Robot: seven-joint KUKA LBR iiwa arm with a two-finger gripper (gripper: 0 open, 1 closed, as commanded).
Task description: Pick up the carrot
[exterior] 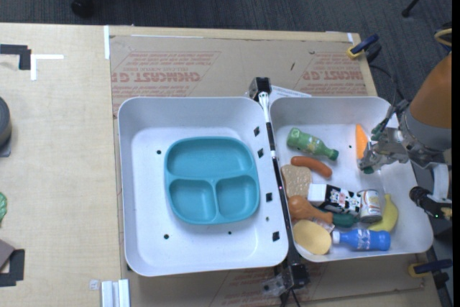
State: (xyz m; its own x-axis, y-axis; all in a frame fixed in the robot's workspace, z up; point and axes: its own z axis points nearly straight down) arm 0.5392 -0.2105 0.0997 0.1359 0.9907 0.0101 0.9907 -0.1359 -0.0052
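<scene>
While the arm reaches in low over the right bin [410,241] from that bin's far side edge, its gripper [373,152] hangs just beside the carrot [361,140], perhaps touching it; whether it is grasping anything cannot be told. That carrot lies near the bin's back wall, beyond the green bottle [311,143].

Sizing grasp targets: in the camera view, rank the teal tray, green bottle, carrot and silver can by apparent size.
1. teal tray
2. green bottle
3. carrot and silver can: look alike, and the tool partly hides the carrot, so unranked.
</scene>
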